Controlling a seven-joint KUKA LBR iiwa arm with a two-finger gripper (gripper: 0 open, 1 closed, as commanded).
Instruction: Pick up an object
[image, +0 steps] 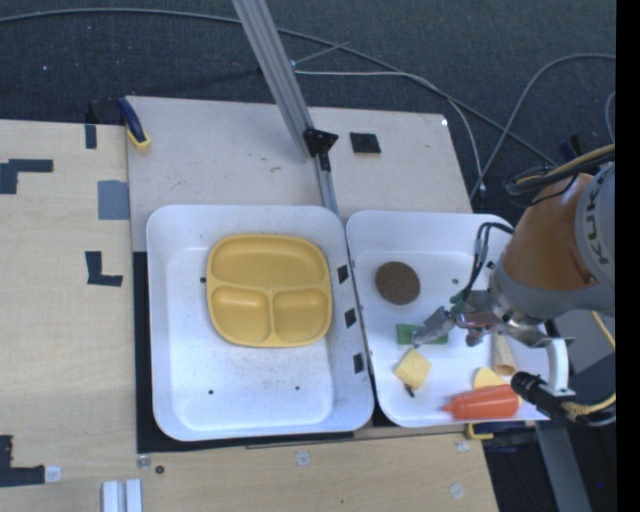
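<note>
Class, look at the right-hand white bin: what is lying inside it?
Inside the right bin: a brown disc, a green piece, a yellow wedge, an orange carrot-like piece and a tan stick. The arm covers the bin's right part.

No readable words, numbers or brand marks anywhere, arm (560, 240) shows part of dark lettering on its grey casing at the right edge, too cut off to read
</note>
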